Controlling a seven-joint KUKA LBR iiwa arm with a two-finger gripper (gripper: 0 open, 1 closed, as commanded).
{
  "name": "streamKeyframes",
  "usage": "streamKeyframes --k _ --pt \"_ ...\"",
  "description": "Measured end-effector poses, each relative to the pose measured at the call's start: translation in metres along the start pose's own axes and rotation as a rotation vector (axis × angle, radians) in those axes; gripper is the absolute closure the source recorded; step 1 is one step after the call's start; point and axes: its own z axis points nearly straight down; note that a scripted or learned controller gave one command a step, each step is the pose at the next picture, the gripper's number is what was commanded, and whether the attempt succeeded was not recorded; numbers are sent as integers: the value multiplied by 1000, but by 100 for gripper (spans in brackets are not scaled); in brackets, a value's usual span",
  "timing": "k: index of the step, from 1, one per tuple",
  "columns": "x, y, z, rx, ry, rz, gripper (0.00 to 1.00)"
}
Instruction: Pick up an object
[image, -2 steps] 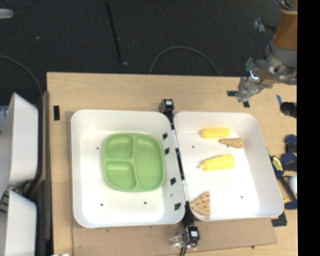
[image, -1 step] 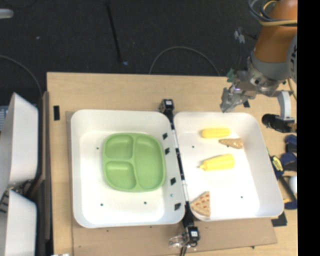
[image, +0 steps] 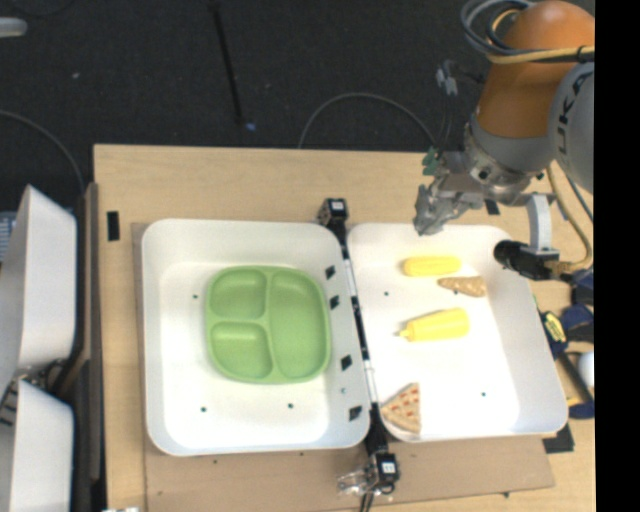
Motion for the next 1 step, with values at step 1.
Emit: streamKeyframes --k 1 --pt "56 -19 2 1 1 -1 100"
